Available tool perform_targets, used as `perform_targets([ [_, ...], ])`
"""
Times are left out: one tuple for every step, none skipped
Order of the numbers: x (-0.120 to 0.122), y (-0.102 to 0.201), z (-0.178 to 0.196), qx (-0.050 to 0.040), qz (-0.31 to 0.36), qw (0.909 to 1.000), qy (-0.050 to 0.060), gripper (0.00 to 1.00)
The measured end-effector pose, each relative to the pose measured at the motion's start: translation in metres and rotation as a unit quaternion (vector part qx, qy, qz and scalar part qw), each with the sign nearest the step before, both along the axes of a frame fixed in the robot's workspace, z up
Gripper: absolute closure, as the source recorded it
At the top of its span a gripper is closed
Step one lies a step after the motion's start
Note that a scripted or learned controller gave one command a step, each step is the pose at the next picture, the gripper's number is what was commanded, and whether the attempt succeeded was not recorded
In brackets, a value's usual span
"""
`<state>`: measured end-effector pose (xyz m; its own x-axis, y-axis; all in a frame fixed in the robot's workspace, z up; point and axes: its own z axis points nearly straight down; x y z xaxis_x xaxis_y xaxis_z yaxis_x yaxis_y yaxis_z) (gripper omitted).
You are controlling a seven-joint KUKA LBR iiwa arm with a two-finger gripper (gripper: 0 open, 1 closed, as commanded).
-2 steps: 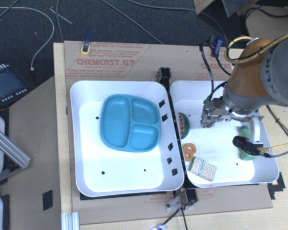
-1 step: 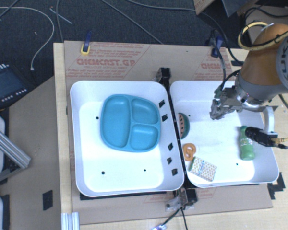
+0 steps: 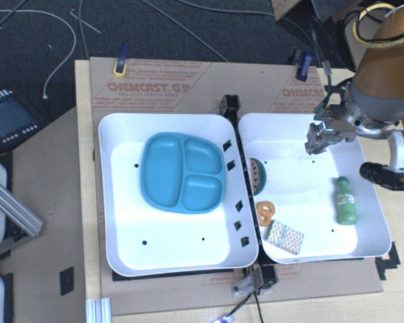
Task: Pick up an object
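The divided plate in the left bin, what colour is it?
Light blue; the divided plate shows clearly in the camera view.

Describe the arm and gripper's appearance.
The arm is bulky and rounded, with an orange-tan band above a grey wrist section. A yellow cable loops over its top. The gripper is small, grey metal, with dark wires running along its mount.

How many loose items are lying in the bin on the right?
4: a green bottle by the right wall, a watermelon slice against the left wall, a pretzel below it, and a patterned packet near the front edge.
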<state>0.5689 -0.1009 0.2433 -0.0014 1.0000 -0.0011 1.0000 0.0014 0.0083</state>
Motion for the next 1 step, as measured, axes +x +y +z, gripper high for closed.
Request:
perform_targets([
  [0.0010,-0.0001,0.0543,0.0001,0.000,1.0000,0.001,1.00],
])
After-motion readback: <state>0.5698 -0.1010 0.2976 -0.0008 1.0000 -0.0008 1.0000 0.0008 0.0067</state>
